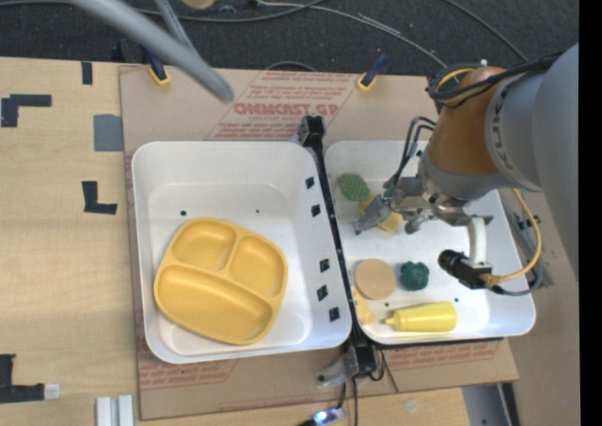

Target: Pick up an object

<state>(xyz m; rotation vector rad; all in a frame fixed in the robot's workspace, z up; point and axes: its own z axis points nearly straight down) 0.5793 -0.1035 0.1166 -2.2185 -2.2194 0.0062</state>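
My gripper [388, 214] is low in the right bin [508, 321], near its middle left, under the grey wrist with the orange band. A small yellow piece [391, 224] shows right at the gripper's tip, partly covered by it. A light green knobbly object [354, 186] lies just up and left of the gripper. Below it sit a tan disc [374, 277] and a dark green lump [413, 274]. A yellow squeeze bottle [423, 318] lies on its side along the bin's near wall.
The left bin [150, 170] holds a yellow divided plate [221, 278]. A black divider [322, 217] runs between the bins. Cables [513, 278] hang from the wrist over the right bin's right side. A grey hose [122, 15] crosses the top left.
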